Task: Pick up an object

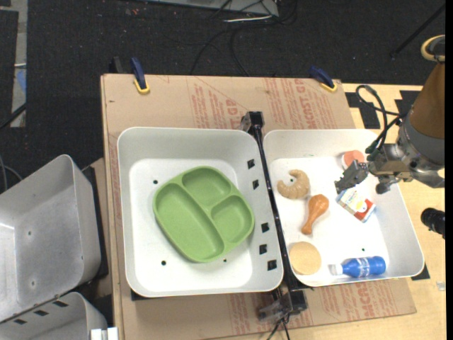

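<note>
My gripper (pixel 352 178) hangs over the right side of the right bin (pixel 396 261), reaching in from the right. Just below it lies a small white carton (pixel 357 205) with red and yellow print. A red object (pixel 352 159) lies just behind the gripper, partly covered by it. Further left in the same bin are a tan croissant (pixel 294 185), an orange-brown drumstick (pixel 316 212), a round tan bun (pixel 306 258) and a blue bottle (pixel 362 266) lying on its side along the front wall.
The left bin (pixel 134 190) holds a green divided plate (pixel 204 213). A black divider (pixel 267 211) runs between the two bins. An off-white container (pixel 42 232) stands off the bench at the left. Cables trail near the arm at the right.
</note>
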Controlling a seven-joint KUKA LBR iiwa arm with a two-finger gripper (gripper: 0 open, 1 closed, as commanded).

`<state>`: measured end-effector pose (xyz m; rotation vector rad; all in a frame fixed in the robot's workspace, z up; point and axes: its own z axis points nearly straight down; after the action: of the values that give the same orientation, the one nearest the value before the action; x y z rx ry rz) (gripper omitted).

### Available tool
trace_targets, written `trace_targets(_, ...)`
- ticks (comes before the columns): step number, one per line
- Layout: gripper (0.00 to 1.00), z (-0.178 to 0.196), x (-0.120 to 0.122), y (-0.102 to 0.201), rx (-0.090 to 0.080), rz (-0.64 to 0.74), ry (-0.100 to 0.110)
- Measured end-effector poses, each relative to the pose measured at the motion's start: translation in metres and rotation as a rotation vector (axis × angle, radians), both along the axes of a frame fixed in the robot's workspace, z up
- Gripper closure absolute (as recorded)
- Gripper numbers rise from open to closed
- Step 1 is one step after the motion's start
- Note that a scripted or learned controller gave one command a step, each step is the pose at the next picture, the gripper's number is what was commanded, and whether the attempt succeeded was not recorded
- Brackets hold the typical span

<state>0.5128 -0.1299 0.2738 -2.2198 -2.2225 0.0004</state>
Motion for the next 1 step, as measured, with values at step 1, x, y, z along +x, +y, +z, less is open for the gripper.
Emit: trace_targets(1, 0.0, -0.0637, -0.0016, -0.003, 0.001, -0.003, 0.006)
